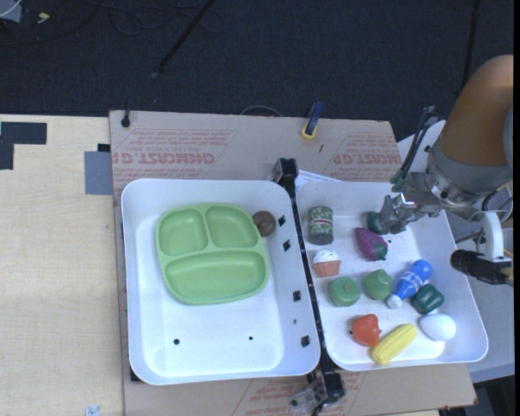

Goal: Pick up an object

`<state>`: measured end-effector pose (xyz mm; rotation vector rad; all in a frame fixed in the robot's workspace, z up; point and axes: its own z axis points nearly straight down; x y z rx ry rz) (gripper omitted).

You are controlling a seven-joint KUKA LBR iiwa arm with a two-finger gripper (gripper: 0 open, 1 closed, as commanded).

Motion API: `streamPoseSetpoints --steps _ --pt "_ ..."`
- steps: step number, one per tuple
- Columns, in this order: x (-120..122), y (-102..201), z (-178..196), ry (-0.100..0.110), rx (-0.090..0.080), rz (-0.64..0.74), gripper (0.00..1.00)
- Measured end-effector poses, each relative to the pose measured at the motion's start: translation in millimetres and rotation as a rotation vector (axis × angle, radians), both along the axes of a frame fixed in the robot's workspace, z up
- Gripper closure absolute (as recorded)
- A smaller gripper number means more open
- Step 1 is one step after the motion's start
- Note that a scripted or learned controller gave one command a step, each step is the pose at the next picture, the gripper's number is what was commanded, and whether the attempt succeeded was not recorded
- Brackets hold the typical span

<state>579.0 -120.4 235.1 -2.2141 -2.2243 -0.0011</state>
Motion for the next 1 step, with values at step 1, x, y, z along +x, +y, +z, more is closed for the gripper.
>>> streamPoseSetpoints --steps 1 --pt "-5.1 47.5 -11.5 0.003 0.0 -0.001 1.0"
